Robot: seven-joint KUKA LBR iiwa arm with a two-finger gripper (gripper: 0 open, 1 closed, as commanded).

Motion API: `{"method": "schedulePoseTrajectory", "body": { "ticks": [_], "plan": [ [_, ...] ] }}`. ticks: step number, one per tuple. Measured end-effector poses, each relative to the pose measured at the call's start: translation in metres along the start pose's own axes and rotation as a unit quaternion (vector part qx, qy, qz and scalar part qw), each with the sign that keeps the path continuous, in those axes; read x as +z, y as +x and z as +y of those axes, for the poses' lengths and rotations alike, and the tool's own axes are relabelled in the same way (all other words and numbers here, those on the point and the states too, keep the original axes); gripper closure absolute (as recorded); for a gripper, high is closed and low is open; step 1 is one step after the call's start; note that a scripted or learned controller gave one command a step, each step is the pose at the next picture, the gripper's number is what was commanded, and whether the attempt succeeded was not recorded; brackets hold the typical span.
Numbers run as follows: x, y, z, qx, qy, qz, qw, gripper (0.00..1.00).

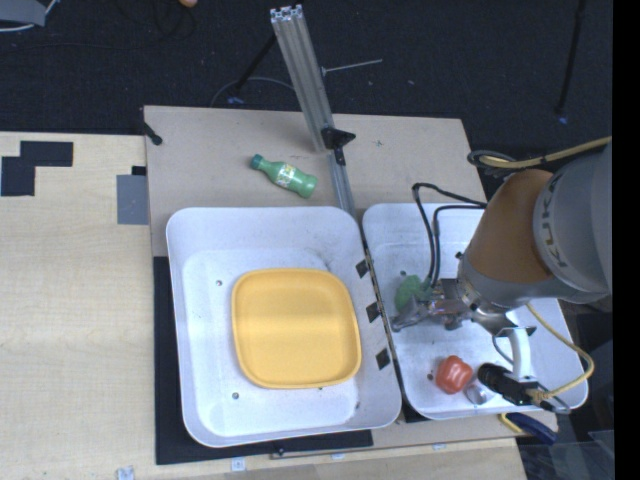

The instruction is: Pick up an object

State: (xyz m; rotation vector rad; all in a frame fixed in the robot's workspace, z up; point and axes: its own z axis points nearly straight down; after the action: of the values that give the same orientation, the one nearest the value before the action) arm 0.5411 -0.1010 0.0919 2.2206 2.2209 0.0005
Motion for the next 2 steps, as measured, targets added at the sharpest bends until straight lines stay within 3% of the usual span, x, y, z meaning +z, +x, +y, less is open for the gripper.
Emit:
{"method": "schedulePoseTrajectory", "body": {
  "ticks": [1, 2],
  "plan": [
    [-0.011, -0.001, 0.001, 0.001, -0.001, 0.000, 1.0000, 1.00],
    [-0.065, 0.001, 0.011, 0.000, -0.001, 0.000, 1.0000, 1.00]
  ]
}}
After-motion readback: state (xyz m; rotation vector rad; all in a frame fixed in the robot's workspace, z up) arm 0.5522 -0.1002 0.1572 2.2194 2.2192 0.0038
